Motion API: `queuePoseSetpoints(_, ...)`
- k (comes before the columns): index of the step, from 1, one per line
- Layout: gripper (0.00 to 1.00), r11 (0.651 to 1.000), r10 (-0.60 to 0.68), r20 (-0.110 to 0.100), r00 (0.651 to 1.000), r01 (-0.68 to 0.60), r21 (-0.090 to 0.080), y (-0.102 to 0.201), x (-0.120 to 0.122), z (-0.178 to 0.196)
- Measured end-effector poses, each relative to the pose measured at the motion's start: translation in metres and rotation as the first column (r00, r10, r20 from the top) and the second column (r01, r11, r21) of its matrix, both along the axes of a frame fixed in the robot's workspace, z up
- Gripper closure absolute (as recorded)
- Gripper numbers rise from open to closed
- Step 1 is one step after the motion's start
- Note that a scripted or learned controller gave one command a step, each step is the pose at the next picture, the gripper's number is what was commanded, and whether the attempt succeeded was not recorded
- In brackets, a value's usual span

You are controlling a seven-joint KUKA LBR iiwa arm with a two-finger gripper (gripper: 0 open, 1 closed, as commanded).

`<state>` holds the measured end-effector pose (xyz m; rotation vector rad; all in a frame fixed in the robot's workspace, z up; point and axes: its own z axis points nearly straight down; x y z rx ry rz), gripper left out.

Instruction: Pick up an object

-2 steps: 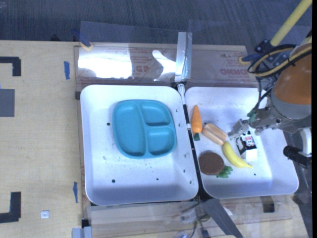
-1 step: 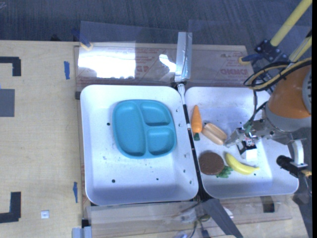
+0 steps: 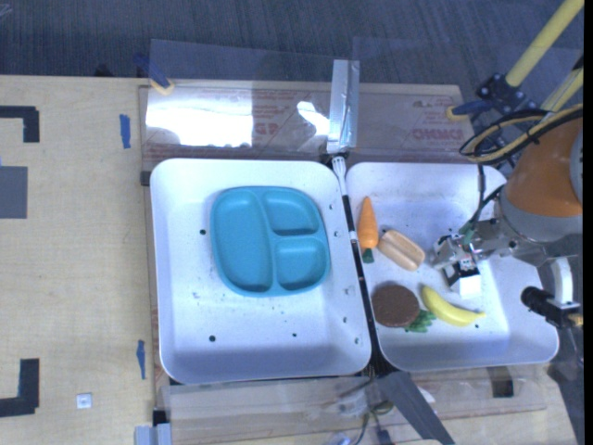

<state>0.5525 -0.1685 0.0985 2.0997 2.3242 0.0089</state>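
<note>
The right bin [image 3: 519, 341] holds an orange carrot [image 3: 368, 222], a tan hot dog bun [image 3: 401, 249], a brown round patty [image 3: 395, 303] with a bit of green at its edge, and a yellow banana [image 3: 449, 307]. My gripper [image 3: 459, 258] hangs over the middle of this bin, just right of the bun and above the banana. I see nothing between its fingers, and the arm's orange band [image 3: 547, 179] rises to the right of it.
A blue divided plate [image 3: 271, 239] lies in the left bin [image 3: 185, 323]. A clear plastic wall [image 3: 343, 109] stands behind both bins. Cables and a yellow pole [image 3: 547, 31] are at the upper right.
</note>
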Motion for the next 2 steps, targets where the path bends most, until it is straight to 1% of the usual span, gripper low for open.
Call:
queuePoseSetpoints(1,1.0,0.999,0.052,0.0,0.999,-0.052,0.004,0.096,0.031,0.091)
queuePoseSetpoints(2,1.0,0.99,0.144,-0.006,0.989,-0.144,0.003,0.162,0.059,0.118)
